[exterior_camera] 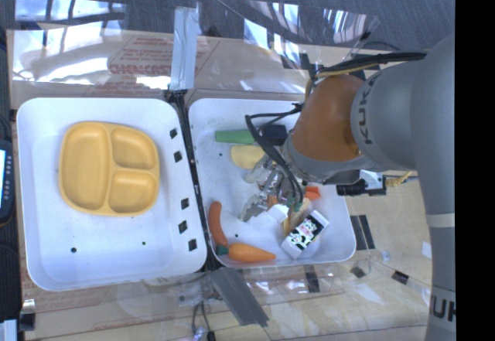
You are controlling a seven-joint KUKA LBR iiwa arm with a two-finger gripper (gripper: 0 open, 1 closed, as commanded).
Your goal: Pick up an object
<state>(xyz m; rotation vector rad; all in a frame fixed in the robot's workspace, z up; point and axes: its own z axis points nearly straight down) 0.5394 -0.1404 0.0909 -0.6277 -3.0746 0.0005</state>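
Note:
My gripper (261, 194) hangs low in the middle of the right bin (203, 177), under the arm's orange band (329, 127). Just right of it lie a small white block (278, 214) and a black-and-white cow-patterned carton (304, 234). A pale yellow piece (246, 155) and a green bar (233, 136) lie behind it. A red-orange sausage (218, 223) and an orange carrot (249, 254) lie at the bin's front left. I see nothing lifted off the bin floor. The arm hides the bin's right part.
The left bin (39, 239) holds a yellow divided plate (110, 167). A black ridge (188, 177) separates the two bins. A small orange bit (312, 193) peeks out beside the wrist. Cables (371, 61) run behind the arm.

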